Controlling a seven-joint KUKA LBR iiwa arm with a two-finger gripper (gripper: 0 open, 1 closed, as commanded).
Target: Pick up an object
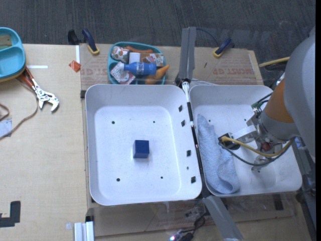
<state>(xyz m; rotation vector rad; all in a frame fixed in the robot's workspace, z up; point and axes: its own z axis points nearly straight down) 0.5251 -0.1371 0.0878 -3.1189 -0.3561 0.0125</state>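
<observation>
A small blue cube (141, 148) rests near the middle of the left bin (100, 134). In the right bin (235, 104), a pale blue-grey cloth (218, 159) lies crumpled along the left wall. My gripper (260, 158) hangs low over the right half of the right bin, to the right of the cloth and apart from it. The grey arm with its orange band (281, 104) covers the bin's right edge. I see nothing held at the gripper.
Behind the left bin stands a teal bowl (136, 64) with several small packets and a bottle. A wrench (46, 100) and a teal tray (10, 51) lie on the bench at far left. Clamps (89, 41) sit along the back edge.
</observation>
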